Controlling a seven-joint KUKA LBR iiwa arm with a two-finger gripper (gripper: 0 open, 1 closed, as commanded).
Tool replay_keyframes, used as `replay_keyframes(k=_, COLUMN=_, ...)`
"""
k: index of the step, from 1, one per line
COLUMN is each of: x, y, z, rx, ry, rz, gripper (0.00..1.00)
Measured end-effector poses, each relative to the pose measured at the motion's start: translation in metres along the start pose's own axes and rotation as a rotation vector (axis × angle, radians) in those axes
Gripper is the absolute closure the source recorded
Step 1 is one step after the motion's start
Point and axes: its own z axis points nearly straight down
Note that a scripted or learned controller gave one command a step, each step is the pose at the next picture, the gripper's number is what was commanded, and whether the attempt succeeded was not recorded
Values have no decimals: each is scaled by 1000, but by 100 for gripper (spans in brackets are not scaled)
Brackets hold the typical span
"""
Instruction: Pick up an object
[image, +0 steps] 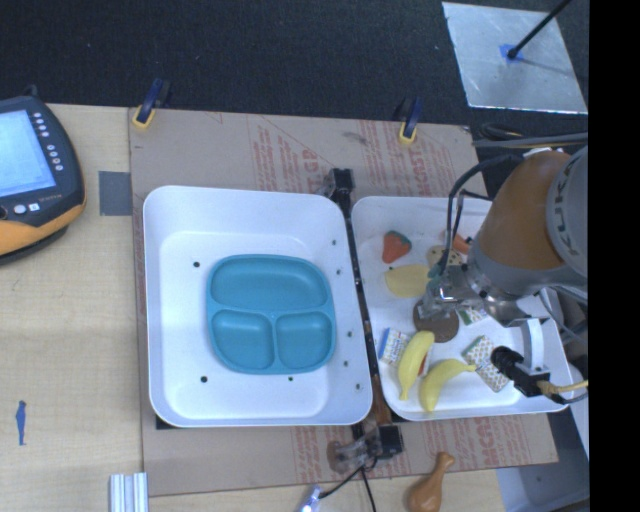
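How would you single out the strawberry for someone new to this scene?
Find the right bin, the one the arm reaches into. At its far left corner lies the strawberry, above a pale yellow piece. It is the bin's only red thing with a green top.

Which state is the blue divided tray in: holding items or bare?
Bare. The blue divided tray lies flat in the left bin, and all three compartments show plain blue.

blue tray, teach pendant
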Motion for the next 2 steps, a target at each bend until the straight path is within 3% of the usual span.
replay_keyframes(k=1, x=-22, y=52, z=21, rx=-1, ry=5, rz=11, gripper=0)
replay_keyframes(k=2, x=-16, y=118, z=-31, rx=-3, ry=5, rz=12, gripper=0)
